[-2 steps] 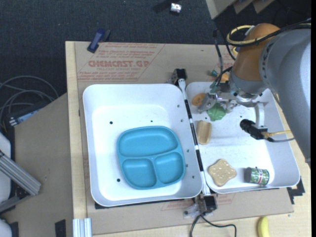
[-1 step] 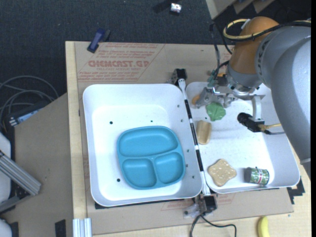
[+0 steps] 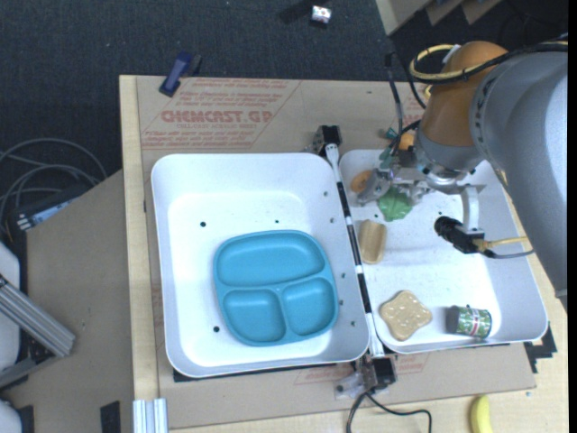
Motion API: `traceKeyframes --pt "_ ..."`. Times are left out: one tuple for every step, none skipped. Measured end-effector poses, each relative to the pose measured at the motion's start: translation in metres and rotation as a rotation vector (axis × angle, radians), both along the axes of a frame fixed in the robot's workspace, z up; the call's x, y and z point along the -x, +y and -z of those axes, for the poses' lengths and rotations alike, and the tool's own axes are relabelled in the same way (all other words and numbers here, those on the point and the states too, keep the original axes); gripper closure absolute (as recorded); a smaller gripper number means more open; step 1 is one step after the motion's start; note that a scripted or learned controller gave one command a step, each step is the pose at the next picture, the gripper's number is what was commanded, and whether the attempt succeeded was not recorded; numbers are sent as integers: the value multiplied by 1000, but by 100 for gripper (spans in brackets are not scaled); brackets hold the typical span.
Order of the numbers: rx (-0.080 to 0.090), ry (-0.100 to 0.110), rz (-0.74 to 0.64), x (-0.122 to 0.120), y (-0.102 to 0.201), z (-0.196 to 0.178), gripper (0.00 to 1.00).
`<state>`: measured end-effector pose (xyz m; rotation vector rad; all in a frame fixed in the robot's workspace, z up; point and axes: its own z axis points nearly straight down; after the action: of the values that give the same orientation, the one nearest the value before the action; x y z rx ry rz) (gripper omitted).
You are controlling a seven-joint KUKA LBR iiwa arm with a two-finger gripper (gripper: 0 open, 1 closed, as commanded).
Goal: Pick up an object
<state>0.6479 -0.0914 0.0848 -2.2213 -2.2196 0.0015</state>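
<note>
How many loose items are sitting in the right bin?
5: a tan piece by the divider, a cracker and a can at the front, a green item and an orange one under the gripper. The arm may hide others.

Arm point(image 3: 518, 124) cut off by right and top edges; its bulk hides the far right corner of the right bin point(image 3: 518, 318). Gripper point(image 3: 397, 186) partly covers a green object point(image 3: 394, 207), shape unclear. Orange-brown item point(image 3: 361, 181) by divider half hidden, unidentifiable. Yellow object point(image 3: 480, 416) cut by bottom edge. Label on small can point(image 3: 470, 321) unreadable
</note>
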Motion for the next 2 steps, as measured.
traceKeyframes --pt "1 1 -1 -18 -7 0 0" --pt "0 0 0 15 -2 0 0"
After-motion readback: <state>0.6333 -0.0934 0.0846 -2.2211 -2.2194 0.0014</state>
